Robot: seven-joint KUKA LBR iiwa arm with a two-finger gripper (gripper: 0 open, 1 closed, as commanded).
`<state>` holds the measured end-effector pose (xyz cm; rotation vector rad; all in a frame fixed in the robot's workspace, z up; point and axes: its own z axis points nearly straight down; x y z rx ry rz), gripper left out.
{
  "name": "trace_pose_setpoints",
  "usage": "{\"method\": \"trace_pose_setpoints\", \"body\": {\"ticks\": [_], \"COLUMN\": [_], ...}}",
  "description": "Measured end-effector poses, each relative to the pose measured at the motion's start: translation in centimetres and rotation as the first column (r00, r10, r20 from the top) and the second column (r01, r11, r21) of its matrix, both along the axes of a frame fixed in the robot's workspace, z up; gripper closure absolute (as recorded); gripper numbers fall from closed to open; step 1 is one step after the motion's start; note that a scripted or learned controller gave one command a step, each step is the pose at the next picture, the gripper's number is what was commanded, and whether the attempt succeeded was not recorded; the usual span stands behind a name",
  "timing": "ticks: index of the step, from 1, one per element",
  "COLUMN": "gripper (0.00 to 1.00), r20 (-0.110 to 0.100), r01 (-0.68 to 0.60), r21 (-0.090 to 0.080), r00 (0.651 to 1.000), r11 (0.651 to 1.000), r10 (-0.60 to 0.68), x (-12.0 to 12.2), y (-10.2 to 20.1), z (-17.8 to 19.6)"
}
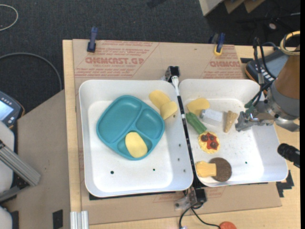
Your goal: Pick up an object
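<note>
Nearest lay a brown brush (217, 169), below the pizza slice (209, 141). Right of that slice hovered the gripper (241, 123), beside a cone (230, 120); jaw state unclear.

A robotics lab: clamped cardboard-topped bench (119, 56), loose cables (28, 56), dark carpet, toy food in white bins (90, 142).

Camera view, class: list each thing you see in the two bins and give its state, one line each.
Teal plate: flat in left bin, holding a yellow piece.
Two yellow pieces: beside the plate, touching.
Green piece: lying in right bin.
Small pizza: lying flat.
Brown disc: flat near front rim.
Claw: low over right bin.
</note>
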<state>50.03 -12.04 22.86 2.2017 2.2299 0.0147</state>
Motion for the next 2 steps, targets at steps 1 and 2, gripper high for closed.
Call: {"method": "trace_pose_setpoints", "body": {"ticks": [1, 2], "gripper": [1.0, 1.0], "r20": [-0.001, -0.016], "r01": [0.0, 0.017], "r21": [0.002, -0.002], "r00": [1.0, 1.0], "r11": [1.0, 1.0], "r10": [0.0, -0.017], "x": [-0.2, 2.9], "y": [8.8, 2.5], "z": [8.2, 2.3]}}
